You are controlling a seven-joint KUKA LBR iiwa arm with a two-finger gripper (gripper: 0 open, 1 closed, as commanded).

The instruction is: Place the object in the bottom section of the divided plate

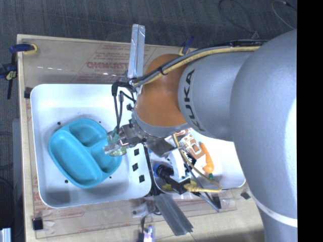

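Pale wood worktop point(75, 218) runs along the near edge at 6 o'clock, carrying the two white bins. In the right bin point(229, 160), at 4 o'clock from centre, lie an orange piece point(207, 160) and a small patterned carton point(189, 144) among darker clutter I cannot name. The left bin point(55, 105) holds the teal divided plate point(63, 153), whose ridge splits it into a small upper section point(86, 130) and a larger bottom section point(78, 165) toward 7 o'clock. My hand point(115, 144) hangs at the plate's 3 o'clock rim, and whether it is spread or pressed together I cannot tell. At its tip sits the object point(112, 149), a small, pale, glassy-looking thing over that rim, and I cannot say that I am pinching it. I judge it light and probably slick, perhaps thin-walled, so it wants a gentle hold across its narrow middle, not a hard squeeze. It is too small and blurred for me to read its long axis or which way it points. Farther off, at 12 o'clock, a clear upright post point(137, 49) stands behind the bins, with dark floor point(75, 9) beyond.
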